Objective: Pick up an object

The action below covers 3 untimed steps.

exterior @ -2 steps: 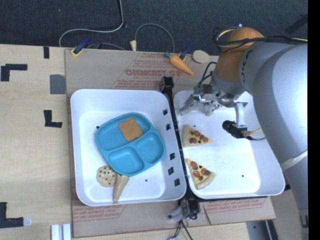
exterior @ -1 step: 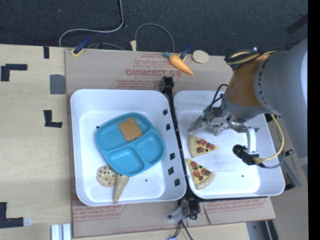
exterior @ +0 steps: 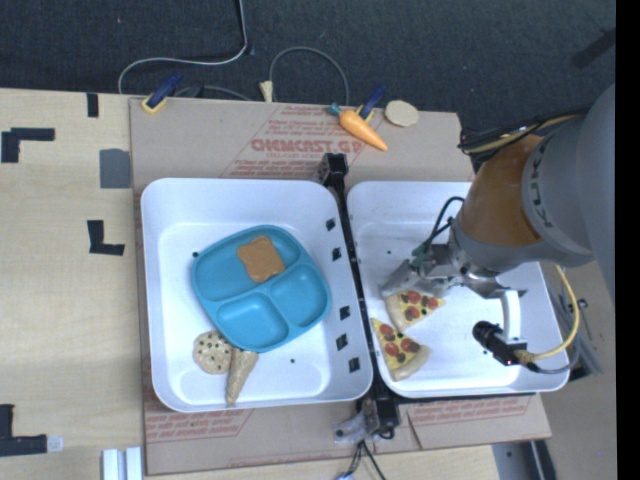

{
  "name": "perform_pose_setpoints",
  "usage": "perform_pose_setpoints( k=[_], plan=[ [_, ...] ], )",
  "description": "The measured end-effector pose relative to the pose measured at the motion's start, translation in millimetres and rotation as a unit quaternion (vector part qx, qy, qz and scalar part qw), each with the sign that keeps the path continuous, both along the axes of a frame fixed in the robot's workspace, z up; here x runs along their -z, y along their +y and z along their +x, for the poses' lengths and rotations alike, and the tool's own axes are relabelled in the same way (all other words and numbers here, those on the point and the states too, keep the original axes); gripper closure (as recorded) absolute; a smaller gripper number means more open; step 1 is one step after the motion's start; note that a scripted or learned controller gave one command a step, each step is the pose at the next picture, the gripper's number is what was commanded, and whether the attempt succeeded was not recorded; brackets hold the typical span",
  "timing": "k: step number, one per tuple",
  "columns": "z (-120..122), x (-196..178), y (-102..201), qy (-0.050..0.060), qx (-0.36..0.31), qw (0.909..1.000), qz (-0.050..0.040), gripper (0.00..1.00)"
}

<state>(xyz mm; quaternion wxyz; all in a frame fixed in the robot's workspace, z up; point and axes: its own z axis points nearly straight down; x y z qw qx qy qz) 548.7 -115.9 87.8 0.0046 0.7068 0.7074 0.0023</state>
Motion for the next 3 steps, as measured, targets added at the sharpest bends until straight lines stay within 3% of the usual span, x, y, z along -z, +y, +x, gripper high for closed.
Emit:
perform_pose_setpoints(
  k=[1, 2, 3],
  plan=[
    [29, 1, 21, 0.004, 0.0, 1.0, -0.0005, 0.0],
    [-3, 0, 11, 0.0, 0.0, 1.0, 0.0005, 0.0],
    [49, 1, 18, 0.003, -0.001, 1.0, 0.0008, 0.0]
  ],
)
